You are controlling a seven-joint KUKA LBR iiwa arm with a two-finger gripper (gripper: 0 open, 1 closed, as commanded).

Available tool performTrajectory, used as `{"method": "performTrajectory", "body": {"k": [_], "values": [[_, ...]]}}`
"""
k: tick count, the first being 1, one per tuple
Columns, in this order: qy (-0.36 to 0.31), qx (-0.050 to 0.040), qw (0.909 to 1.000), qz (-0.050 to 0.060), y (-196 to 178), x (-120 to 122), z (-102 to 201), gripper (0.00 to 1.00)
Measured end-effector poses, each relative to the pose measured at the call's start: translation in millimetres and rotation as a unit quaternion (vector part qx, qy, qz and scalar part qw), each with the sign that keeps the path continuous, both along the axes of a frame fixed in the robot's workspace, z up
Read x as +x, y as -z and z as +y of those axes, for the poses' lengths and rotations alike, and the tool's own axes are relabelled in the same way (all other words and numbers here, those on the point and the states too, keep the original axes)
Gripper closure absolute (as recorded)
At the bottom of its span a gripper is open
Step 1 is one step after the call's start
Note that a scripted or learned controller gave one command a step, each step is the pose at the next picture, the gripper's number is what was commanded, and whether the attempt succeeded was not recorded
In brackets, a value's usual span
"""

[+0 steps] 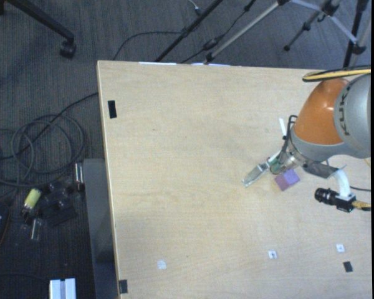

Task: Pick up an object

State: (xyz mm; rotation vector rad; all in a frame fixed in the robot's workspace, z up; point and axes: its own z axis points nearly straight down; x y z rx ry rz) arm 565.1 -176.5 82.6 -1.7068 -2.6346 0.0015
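The purple block (287,179) lies on the wooden bench top (193,167), just beside the gripper (257,175) and touching or nearly touching its finger base. Whether the jaws are apart or together cannot be told. Advice: centre the gripper over the block before closing.
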Motion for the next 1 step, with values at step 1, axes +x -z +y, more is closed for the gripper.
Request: {"method": "performTrajectory", "body": {"k": [1], "values": [[0.000, 0.0011, 1.0000, 0.000, -8.4, 0.2, 1.3, 1.00]]}}
